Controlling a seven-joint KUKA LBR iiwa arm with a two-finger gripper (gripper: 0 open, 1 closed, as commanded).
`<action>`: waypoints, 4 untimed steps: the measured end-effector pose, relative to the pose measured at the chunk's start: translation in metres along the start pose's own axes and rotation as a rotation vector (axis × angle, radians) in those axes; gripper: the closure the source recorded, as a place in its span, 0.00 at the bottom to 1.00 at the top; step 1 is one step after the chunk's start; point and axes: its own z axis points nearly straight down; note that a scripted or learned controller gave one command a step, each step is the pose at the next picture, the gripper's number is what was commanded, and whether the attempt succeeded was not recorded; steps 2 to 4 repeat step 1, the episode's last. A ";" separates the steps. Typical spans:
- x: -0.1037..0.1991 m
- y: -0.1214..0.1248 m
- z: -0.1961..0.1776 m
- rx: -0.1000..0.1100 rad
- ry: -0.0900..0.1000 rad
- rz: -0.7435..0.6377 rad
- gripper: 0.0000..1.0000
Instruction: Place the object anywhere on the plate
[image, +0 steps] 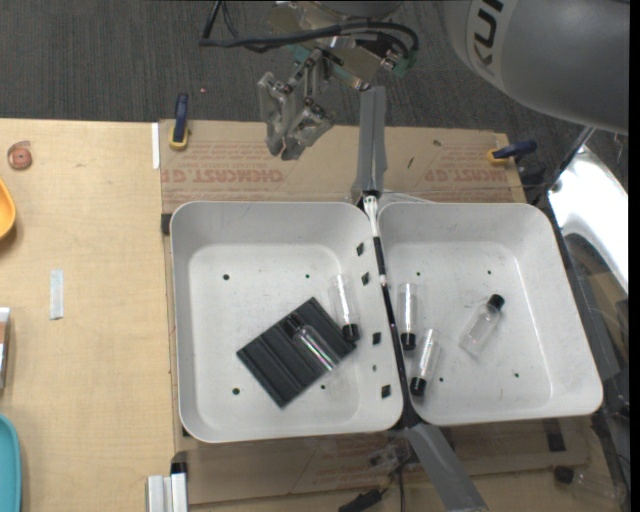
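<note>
We find one vial (316, 344) lying on the plate (290, 355), so placement looks done. The claw (290, 128) hangs above the bins; its state we cannot tell.

Workbench seen from above
Pale wooden tabletop (90, 250), brown cardboard sheet (330, 165) with red print, grey carpet floor (100, 60).

The end effector (292, 125) is blurred, so its fingers are hard to read. At the left edge an orange thing (5, 212) and a teal thing (8, 465), perhaps dishes, are cut off. The arm (545, 45) runs out at the top right.
</note>
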 end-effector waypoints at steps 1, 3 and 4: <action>-0.001 0.001 0.018 -0.001 0.002 -0.084 1.00; -0.001 0.001 0.018 -0.001 0.002 -0.084 1.00; -0.001 0.001 0.018 -0.001 0.002 -0.084 1.00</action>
